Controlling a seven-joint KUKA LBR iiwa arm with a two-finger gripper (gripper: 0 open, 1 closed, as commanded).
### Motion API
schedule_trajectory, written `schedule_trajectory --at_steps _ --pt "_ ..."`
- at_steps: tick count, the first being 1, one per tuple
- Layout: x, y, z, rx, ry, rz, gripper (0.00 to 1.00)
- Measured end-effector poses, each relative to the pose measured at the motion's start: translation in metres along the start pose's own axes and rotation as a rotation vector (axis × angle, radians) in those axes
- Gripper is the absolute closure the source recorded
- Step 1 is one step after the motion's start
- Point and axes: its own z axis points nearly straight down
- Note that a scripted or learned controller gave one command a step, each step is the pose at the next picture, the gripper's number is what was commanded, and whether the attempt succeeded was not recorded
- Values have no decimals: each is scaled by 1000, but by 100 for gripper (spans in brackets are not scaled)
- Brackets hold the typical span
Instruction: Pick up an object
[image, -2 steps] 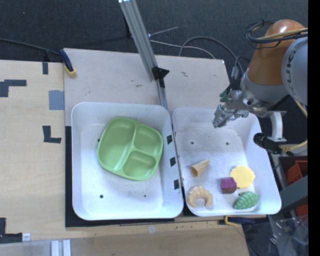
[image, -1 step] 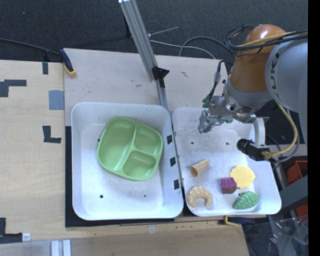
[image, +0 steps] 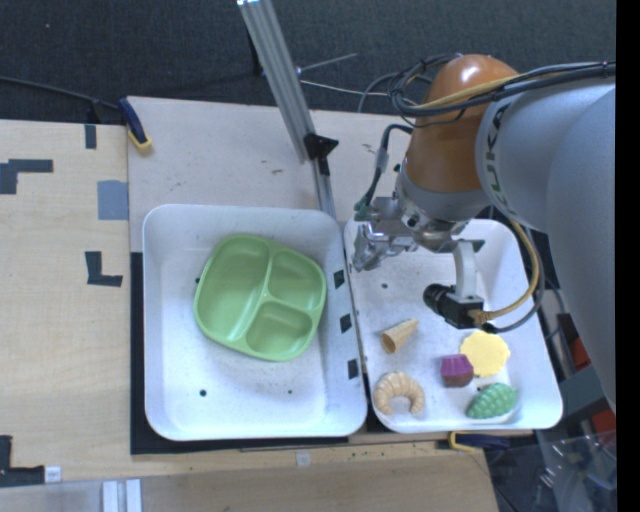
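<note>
A pale wooden bench with grey tape marks carries two shallow white bins side by side on a dark mat, with dark floor beyond its far edge. The pickable pieces all lie in the right bin (image: 535, 395), clustered toward its near side, probably so any one can be reached from above: a tan waffle-textured ice cream cone (image: 399, 335) lying on its side nearest the bin's middle, a curved, ridged croissant (image: 400, 393) at the near left corner, a small purple block (image: 457, 370), a flat yellow scalloped piece (image: 485, 352) just beside it, and a bumpy green leafy piece (image: 491, 401) at the near right. All look like smooth moulded toy plastic, light and rigid. The gripper (image: 368, 245) hangs over the far left part of this bin, well apart from the toys, with nothing visibly between its fingers; whether they are apart or together I cannot tell from this angle. The left bin (image: 170, 400) holds a light green divided plate (image: 261, 297), glossy, with three compartments, tilted slightly. A grey metal post (image: 285, 85) rises from the far side of the bench.
</note>
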Motion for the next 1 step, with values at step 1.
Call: schedule_trajectory --at_steps 1 --pt "61 -10 -1 0 1 -1 100"
